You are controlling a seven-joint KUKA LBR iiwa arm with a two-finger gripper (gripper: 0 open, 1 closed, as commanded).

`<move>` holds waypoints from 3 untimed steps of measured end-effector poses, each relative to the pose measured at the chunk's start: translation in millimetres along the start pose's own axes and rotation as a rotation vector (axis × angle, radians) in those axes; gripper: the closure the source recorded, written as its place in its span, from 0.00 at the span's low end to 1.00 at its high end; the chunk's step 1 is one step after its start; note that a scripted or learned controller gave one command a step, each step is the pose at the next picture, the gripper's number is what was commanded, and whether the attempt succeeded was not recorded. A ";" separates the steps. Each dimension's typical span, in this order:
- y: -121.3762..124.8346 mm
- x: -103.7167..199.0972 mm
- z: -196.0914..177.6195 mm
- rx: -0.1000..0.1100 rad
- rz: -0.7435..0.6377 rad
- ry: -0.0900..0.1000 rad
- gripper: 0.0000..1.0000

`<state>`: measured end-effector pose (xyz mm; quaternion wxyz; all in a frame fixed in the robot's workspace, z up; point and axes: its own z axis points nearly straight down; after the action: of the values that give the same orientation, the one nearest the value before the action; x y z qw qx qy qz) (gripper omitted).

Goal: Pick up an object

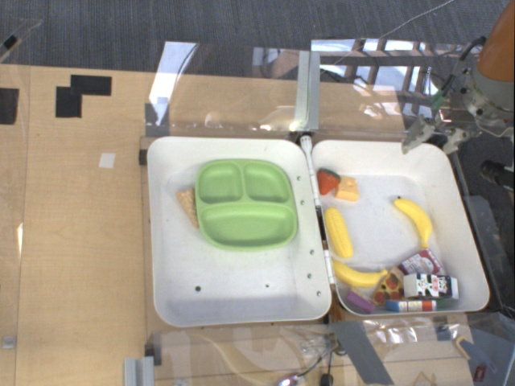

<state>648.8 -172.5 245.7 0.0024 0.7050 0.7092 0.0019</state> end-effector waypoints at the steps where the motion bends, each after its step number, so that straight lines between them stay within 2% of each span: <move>1: -24.6 -14.8 131.0 0.002 -0.013 0.000 0.00; 2: -66.1 -32.6 155.0 -0.007 -0.071 -0.002 0.00; 3: -94.8 -31.8 141.2 0.001 -0.008 0.001 0.00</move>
<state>555.1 -205.0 104.0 0.0018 0.7021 0.7121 0.0017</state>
